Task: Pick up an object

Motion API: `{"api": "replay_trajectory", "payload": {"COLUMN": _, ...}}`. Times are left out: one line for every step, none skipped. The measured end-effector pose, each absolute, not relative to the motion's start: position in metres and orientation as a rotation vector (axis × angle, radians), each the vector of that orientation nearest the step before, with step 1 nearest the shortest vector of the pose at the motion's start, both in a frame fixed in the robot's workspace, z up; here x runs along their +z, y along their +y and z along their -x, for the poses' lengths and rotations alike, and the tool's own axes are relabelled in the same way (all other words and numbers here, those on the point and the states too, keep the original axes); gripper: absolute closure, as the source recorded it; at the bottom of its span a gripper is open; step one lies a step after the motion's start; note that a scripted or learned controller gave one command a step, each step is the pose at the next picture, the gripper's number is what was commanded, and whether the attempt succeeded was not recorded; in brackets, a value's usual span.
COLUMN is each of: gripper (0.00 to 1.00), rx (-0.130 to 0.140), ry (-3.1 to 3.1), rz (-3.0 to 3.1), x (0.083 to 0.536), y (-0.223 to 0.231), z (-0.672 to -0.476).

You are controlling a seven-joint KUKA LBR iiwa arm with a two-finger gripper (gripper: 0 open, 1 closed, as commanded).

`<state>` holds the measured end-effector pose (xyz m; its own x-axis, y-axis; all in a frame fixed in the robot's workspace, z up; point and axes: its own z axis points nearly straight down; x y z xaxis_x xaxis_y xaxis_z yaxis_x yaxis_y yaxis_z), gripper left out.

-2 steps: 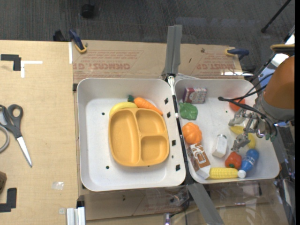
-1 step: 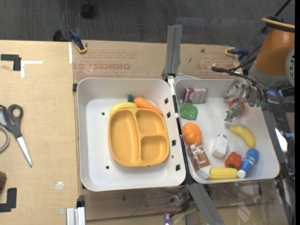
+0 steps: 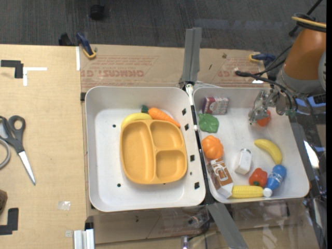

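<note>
My gripper (image 3: 258,113) hangs low over the far right part of the right bin (image 3: 233,95), on the grey arm with its orange band (image 3: 307,53). A small red-orange object (image 3: 264,120) lies right under its tip, touching or nearly touching it. I cannot make out whether the object is gripped. Elsewhere in this bin lie a yellow banana (image 3: 270,150), an orange fruit (image 3: 212,147), a green item (image 3: 209,122), a pink-and-white carton (image 3: 215,105), a white piece (image 3: 243,161), a brown box (image 3: 220,173), a red fruit (image 3: 258,177), a blue bottle (image 3: 276,178) and a corn cob (image 3: 248,192).
The left bin (image 3: 98,154) holds a yellow divided plate (image 3: 154,152) with a carrot (image 3: 163,115) and a yellow piece (image 3: 135,119) at its far edge. Scissors (image 3: 18,144) lie on the bench at left. A grey divider post (image 3: 192,56) stands between the bins.
</note>
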<state>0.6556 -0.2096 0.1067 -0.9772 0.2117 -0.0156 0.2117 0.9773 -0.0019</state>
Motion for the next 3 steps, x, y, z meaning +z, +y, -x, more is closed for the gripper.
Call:
{"api": "replay_trajectory", "payload": {"gripper": 1.0, "rx": 0.0, "ry": 3.107, "rz": -0.419, "x": 0.215, "y": -0.142, "z": -0.643}}
{"api": "replay_trajectory", "payload": {"gripper": 0.0, "rx": -0.001, "ry": 3.108, "rz": -0.419, "x": 0.215, "y": -0.143, "z": -0.643}}
{"api": "replay_trajectory", "payload": {"gripper": 0.0, "rx": -0.001, "ry": 3.09, "rz": -0.553, "x": 0.14, "y": -0.223, "z": -0.608}}
